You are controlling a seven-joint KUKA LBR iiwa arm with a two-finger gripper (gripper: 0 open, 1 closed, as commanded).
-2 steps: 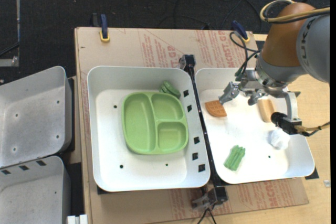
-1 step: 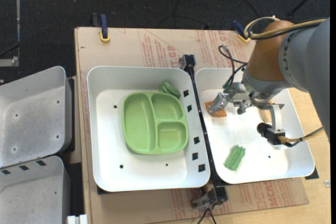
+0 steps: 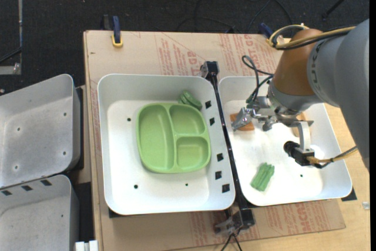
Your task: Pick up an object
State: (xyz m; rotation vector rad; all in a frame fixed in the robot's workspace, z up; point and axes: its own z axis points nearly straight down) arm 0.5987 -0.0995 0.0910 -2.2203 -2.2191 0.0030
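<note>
We are working over the right bin (image 3: 329, 185) with the end effector (image 3: 254, 116) lowered near its upper left corner, right beside an orange piece (image 3: 242, 121) lying against the divider between the two bins.

The main risk we are seeing is the orange piece's position: it is sitting tight against the bin wall, so one finger may be landing on the rim or the wall rather than beside the piece, and a closing motion could be pushing it away or pinning it flat instead of lifting it. The piece also looks low and small, so the fingers could be sliding over its top. A second risk is the arm's cable (image 3: 329, 156) trailing across the bin floor; any sweep toward the front could be dragging it into the green block (image 3: 262, 177) lying nearer the front edge and knocking that away.

As for the end effector, the wrist is hiding most of it. The metal parts appear to be touching or nearly touching the orange piece, but we cannot tell whether the fingers are spread or pressed together, and we are not seeing anything clearly held between them.

In the left bin (image 3: 117, 185), a green tray (image 3: 174, 137) is lying flat, with a small green piece (image 3: 189, 99) just behind it, both well apart from the arm.
</note>
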